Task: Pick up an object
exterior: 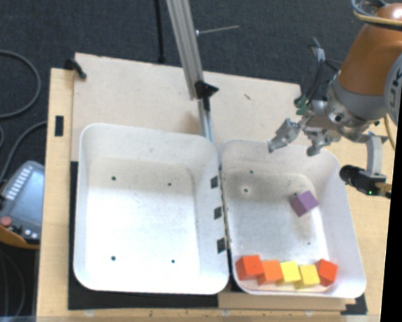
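Row of orange and yellow blocks (286, 271) lay along right bin (346, 227) near wall. Purple block (304, 202) sat mid-bin, alone. Gripper (296, 142) hovered above bin's far rim, fingers spread, empty. Judged approach step; next: descend onto purple block.

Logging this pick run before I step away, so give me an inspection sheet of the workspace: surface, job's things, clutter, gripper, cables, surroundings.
Surface: wooden bench bearing a left bin and a right bin side by side, both speckled with dark marks.
Job's things: purple block lying alone in the right bin; row of blocks in red, orange and yellow along its near wall.
Clutter: nothing seen.
Gripper: gripper open, above the right bin's far edge, holding nothing.
Cables: black cables on the floor at left.
Surroundings: slanted metal pole; handheld pendant on the floor.
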Controlling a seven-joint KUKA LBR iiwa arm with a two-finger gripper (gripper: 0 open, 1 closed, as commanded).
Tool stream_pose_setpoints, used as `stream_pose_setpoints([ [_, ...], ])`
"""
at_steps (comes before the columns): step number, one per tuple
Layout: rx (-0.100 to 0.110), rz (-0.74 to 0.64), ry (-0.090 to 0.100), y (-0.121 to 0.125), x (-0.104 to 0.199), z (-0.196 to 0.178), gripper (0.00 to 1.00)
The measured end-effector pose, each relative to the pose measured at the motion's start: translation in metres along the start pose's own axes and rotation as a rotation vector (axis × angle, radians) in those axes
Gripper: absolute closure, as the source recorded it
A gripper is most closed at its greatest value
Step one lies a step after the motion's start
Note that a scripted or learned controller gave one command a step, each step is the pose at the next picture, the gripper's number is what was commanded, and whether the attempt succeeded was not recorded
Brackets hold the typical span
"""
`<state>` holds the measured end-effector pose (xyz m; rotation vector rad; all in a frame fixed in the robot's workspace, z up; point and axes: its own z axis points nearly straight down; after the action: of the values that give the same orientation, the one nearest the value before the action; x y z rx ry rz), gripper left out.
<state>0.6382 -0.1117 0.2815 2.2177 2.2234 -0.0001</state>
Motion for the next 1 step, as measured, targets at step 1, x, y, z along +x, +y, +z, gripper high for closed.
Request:
stream_pose_setpoints([
  [1,0.008,0.008,-0.001,-0.0286,-0.0645,0.0902,0.0],
])
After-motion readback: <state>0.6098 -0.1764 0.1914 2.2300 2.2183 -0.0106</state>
